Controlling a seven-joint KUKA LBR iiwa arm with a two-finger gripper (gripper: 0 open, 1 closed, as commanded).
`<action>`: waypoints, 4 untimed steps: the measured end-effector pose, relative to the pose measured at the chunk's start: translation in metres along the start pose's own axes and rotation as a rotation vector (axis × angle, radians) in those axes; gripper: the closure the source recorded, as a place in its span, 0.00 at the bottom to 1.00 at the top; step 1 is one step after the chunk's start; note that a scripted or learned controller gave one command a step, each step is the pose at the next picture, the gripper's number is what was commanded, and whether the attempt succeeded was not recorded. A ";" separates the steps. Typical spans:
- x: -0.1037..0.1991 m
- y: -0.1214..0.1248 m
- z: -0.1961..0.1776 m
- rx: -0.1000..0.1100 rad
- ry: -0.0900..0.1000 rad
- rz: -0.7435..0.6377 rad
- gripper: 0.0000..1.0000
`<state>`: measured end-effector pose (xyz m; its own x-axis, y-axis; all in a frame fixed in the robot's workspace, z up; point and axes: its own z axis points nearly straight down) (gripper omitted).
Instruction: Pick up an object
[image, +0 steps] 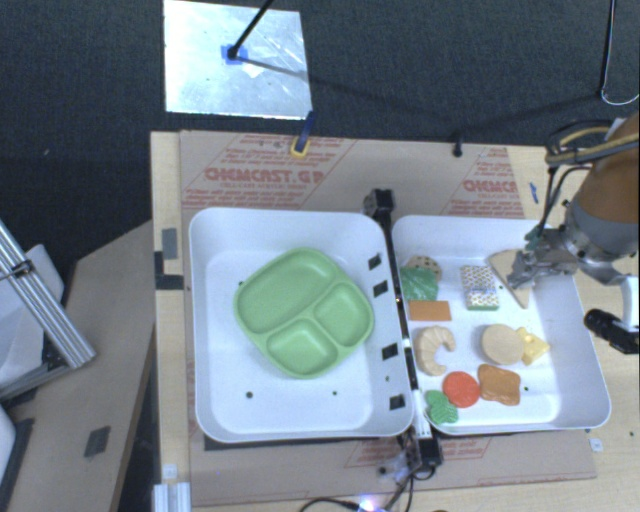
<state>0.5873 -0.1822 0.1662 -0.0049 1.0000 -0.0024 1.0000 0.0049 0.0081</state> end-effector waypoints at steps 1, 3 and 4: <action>-0.001 0.002 -0.055 0.000 0.000 0.000 1.00; 0.109 0.027 -0.053 0.006 0.005 -0.006 1.00; 0.164 0.038 -0.047 0.006 0.005 -0.006 1.00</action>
